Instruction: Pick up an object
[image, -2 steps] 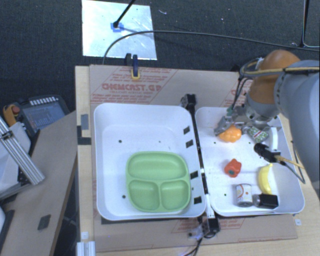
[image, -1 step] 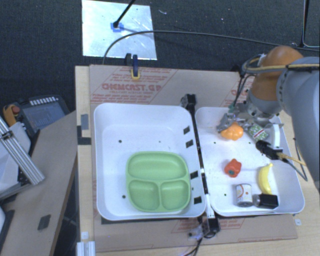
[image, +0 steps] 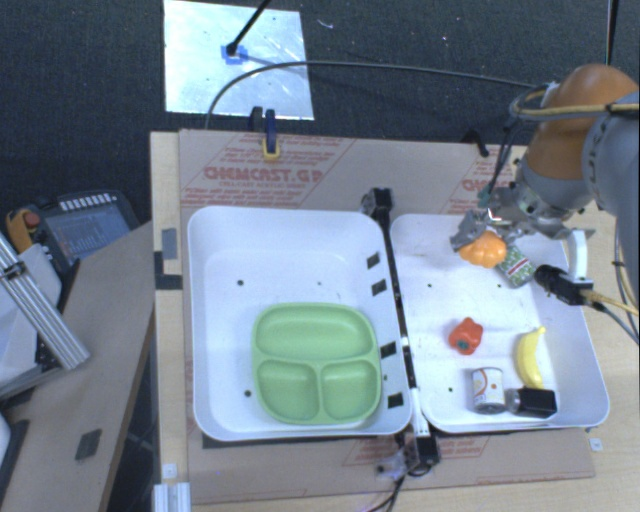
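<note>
My gripper (image: 484, 238) hangs over the back of the right bin (image: 440, 280), at the end of the grey arm with its orange band (image: 585, 95). An orange fruit (image: 483, 251) sits between its fingers, gripped from above. Just right of it lies a small green and white packet (image: 516, 267). Nearer the front of the same bin are a red pepper-like toy (image: 465, 336), a yellow banana (image: 530, 358), a small can (image: 488, 390) and a black block (image: 537, 402).
The left bin (image: 215, 300) holds a green divided plate (image: 318, 362). A black divider with clips (image: 392, 300) runs between the two bins. A black cable connector (image: 558, 282) hangs at the right bin's right wall.
</note>
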